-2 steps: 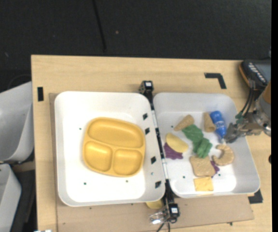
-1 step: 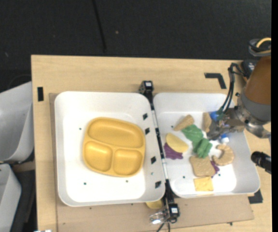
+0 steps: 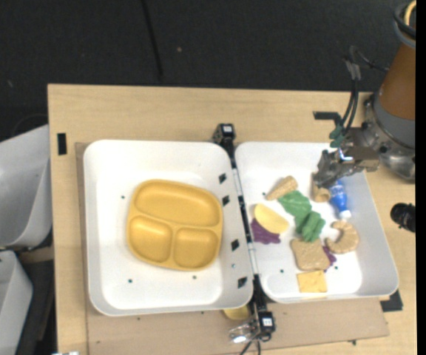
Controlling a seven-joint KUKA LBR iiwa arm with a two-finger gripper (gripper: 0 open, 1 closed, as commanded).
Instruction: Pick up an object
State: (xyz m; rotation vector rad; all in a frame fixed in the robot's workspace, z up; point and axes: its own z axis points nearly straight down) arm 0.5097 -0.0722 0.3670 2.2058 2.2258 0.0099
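Yellow plastic marks the left bin: a three-compartment tray lies flat near its middle, with nothing on it. Across the divider, the right bin holds the loose pieces. A yellow wedge rests on a purple piece; beside them lie a green leafy item, a tan piece just above it, a brown slice, a yellow square near the front rim, a round ring-shaped piece and a blue item.

The gripper hangs low over the bin's upper right part, just beside the blue item and a small tan bit under it. Its dark tip blurs into the wiring, so whether it is wide or narrow cannot be told, and nothing can be seen caught in it.

By the look of it, the pick is not yet made: every piece appears to lie on the bin floor. Closing on one piece and lifting it clear are left. The arm's upper part is cut off at the right.
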